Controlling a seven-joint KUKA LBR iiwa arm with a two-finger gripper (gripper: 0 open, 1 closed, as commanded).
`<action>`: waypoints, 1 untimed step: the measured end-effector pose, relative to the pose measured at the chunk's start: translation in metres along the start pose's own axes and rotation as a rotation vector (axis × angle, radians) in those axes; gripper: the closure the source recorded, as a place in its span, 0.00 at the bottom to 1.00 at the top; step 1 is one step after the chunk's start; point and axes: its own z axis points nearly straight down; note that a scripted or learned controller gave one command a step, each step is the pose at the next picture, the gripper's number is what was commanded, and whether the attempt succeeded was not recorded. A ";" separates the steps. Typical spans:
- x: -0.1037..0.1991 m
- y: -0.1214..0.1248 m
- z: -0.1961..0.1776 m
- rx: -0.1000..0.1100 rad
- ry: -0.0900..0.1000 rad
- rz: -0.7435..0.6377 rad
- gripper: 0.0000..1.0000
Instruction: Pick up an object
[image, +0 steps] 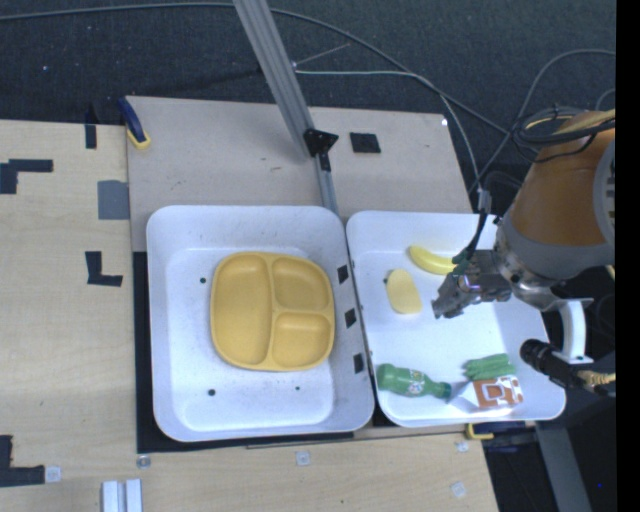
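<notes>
I see the table (250, 150) from above, with two white bins side by side on it. The left bin (180, 400) carries a yellow sectioned plate (271, 310) lying flat near its middle. The right bin (520, 330) holds the smaller things. My arm (565, 200) comes in from the right, its orange band over the bin's far right corner, and the tool (455, 297) sits low over the middle of the right bin. Its dark fingers point toward the left, and I cannot tell from here whether they are apart or closed; I see nothing between them.

Just left of the tool lies a pale yellow piece (403, 292), close to it but apart. Behind that, near the bin's far wall, is a banana (431, 261), close beside the tool's upper edge. At the near side of the bin a green bottle (410, 381) lies on its side. To its right sits a small packet (495, 392) in orange and white, with a green item (487, 366) touching its far edge.
</notes>
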 end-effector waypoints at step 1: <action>0.049 0.012 -0.001 0.000 0.000 -0.001 1.00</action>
